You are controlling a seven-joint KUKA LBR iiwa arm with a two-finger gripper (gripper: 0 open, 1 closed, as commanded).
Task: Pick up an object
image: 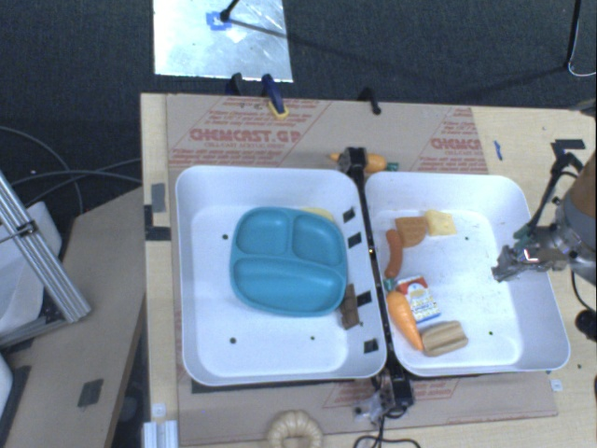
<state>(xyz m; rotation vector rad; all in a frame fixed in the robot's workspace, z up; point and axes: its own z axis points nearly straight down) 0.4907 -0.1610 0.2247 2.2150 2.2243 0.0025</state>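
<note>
hand [508,267] low in right bin [536,343], grip state unclear | carrot [402,315] likely light, stiff, smooth | pinch it across its thick middle

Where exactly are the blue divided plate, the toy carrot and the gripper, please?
blue divided plate [287,260]: camera view, on its middle ridge.
toy carrot [403,315]: camera view, mid-body.
gripper [508,267]: camera view, at its tips.
</note>
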